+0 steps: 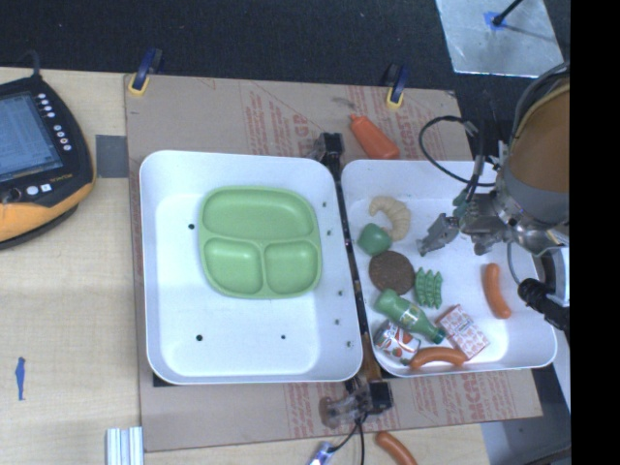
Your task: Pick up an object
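The right bin (542, 352) holds several small items: a beige curved pastry (392, 213), a green round piece (374, 238), a brown disc (391, 271), a small green ridged piece (427, 284), a green bottle (409, 316), a red-and-white can (393, 339), a red-and-white carton (462, 329) and two sausages (496, 291) (437, 358). My gripper (438, 234) hangs over the bin's upper middle, right of the pastry and above the ridged piece. Its fingers look open with nothing between them.
The left bin (174, 337) carries a green divided plate (260, 242). An orange item (373, 138) lies on the cardboard behind the bins and another (397, 446) in front. A teach pendant (39, 153) rests at far left. Cables loop above the right bin.
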Action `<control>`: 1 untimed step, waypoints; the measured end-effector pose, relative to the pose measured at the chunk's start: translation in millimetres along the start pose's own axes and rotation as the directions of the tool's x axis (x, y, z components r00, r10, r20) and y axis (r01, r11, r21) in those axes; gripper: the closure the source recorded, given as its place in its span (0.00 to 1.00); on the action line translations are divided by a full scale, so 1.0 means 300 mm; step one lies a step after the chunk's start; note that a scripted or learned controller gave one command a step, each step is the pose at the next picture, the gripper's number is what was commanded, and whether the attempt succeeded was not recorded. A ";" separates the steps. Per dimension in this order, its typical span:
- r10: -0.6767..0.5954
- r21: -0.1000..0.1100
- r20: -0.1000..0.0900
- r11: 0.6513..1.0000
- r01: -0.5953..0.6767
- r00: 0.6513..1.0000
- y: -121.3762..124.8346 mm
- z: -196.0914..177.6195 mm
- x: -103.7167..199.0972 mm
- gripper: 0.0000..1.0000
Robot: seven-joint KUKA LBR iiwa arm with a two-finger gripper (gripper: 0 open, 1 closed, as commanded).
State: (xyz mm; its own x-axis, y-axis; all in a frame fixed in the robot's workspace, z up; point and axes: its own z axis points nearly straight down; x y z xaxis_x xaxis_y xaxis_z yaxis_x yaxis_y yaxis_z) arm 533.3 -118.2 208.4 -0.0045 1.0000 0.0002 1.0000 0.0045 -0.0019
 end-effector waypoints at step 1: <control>-0.001 0.004 0.001 1.000 0.001 1.000 0.029 0.306 0.005 0.00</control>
State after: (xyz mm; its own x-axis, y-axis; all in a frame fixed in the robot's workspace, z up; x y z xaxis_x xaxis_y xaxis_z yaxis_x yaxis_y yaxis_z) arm 541.8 -116.5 116.5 -0.0052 1.0000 -0.0007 1.0000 0.0052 -0.0055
